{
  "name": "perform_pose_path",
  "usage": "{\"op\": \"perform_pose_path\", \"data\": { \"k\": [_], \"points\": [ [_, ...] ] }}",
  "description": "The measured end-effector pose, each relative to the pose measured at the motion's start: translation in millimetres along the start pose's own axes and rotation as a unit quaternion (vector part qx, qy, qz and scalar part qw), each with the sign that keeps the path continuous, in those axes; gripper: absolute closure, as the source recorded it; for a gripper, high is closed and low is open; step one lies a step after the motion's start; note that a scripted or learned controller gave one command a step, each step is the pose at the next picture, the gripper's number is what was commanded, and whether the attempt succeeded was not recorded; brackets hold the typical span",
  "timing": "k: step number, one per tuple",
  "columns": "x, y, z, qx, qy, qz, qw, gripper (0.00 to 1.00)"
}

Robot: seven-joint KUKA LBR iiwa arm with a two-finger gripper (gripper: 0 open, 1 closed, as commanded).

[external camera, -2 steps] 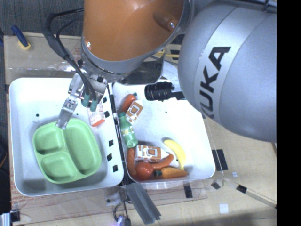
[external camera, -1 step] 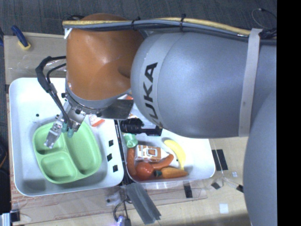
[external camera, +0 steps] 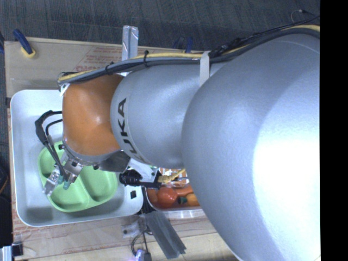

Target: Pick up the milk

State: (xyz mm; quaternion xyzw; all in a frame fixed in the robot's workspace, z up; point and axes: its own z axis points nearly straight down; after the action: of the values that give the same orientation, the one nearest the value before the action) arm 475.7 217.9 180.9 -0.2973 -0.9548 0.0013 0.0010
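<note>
Milk is the thing to be picked up, but I cannot tell where it lies. The bulky grey arm [external camera: 228, 145] hides much of both bins, and nothing in the uncovered parts can be identified as the milk. For the same reason I cannot tell how it sits relative to the claw.

The gripper [external camera: 56, 178] hangs low over the left bin [external camera: 22, 145], at the end of the wrist below the orange band [external camera: 87, 118]. It is above the left compartment of a light green divided plate [external camera: 100, 192], which rests on the bin floor toward the near side. Whether the claw is spread or closed, and whether it has hold of anything, cannot be told: the tip is small, blurred and seen against the plate.

A black cable [external camera: 43, 124] loops out from the wrist on the claw's left side. More cabling [external camera: 163, 58] runs along the top of the arm toward the right.

In the right bin [external camera: 174, 212], just beside the left bin, a small patch shows under the arm. It holds a red, rounded item [external camera: 167, 197] with orange pieces beside it, too hidden to name. These are well apart from the claw, across the wall between the bins.

On the wooden bench [external camera: 81, 53] behind the bins, a metal post [external camera: 130, 41] stands upright and a blue clamp [external camera: 24, 42] sits at the far left corner.
</note>
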Motion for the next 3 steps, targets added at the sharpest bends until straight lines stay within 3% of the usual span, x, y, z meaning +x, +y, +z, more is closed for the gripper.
{"op": "perform_pose_path", "data": {
  "k": [1,2,3],
  "points": [
    [-1,-1,59,0.002,0.001,0.088,0.9961,0.00],
    [-1,-1,51,0.004,0.002,0.085,0.9964,1.00],
    [-15,-16,-51,-0.001,-0.001,-0.098,0.9952,1.00]
  ]
}}
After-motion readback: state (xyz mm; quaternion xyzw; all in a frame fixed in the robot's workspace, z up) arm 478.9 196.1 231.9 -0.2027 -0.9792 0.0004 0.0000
